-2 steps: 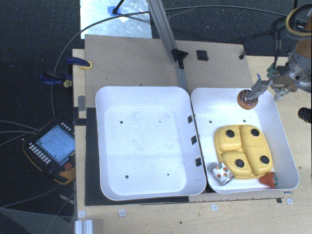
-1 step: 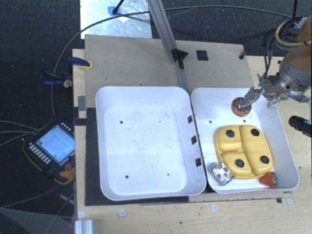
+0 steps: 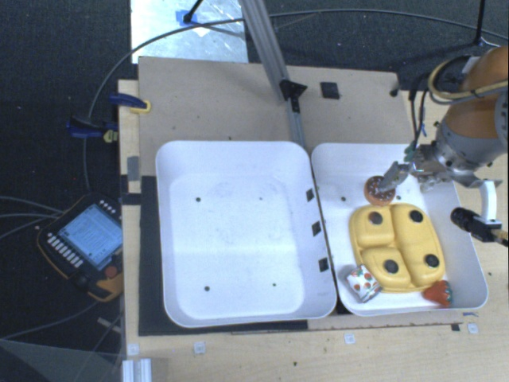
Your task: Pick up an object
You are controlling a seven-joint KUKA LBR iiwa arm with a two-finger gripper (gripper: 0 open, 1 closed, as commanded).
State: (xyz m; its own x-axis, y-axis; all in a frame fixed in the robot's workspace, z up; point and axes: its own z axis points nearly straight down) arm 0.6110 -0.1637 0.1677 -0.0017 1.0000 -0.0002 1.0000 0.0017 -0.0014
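Observation:
In the right bin [image 3: 338, 165] lie a yellow four-part moulded tray [image 3: 398, 247], a small brown round object [image 3: 377, 189], a small patterned cube [image 3: 363, 283] and a red piece [image 3: 438, 294]. My gripper [image 3: 388, 183] reaches in from the right and hangs right over the brown round object, its fingertips at that object's right edge. Whether the tips touch the object I cannot make out.
The left bin [image 3: 232, 233] sits beside the right one, sharing a middle rim with black clips [image 3: 316, 228]. A grey pole [image 3: 266, 38] slants across the bench's far side. A teach pendant [image 3: 83, 241] lies off the bench at left.

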